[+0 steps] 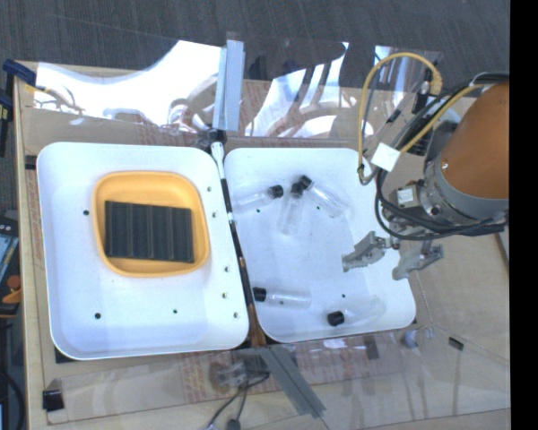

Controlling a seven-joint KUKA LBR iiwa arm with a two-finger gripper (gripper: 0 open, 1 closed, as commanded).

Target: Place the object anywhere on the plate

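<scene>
Over at the right of the frame, the gripper [393, 256] hangs above the right edge of the right bin [251, 173], its two grey fingers [366, 251] spread apart with nothing between them. Scattered across that bin are several clear plastic vials with black caps: two near the upper middle [287, 189], one lying along the lower left [278, 297], and another by the lower edge [334, 317] (the transparent bodies are hard to pick out against the white, so I can't be sure of the count). Any of these could be the object meant. Well apart, in the left bin [63, 312], sits the yellow plate [148, 189] with a dark ribbed insert [151, 231] in its centre.

From where I stand, the grasp looks like the weak point. These vials are round and slick, so fingers closing slightly off-centre would probably roll one aside rather than catch it. The nearest, at the lower edge, lies close to the bin wall, which may block a finger. After that comes a long carry over the ridge between the bins, where a loose pinch could let the vial slip.
</scene>
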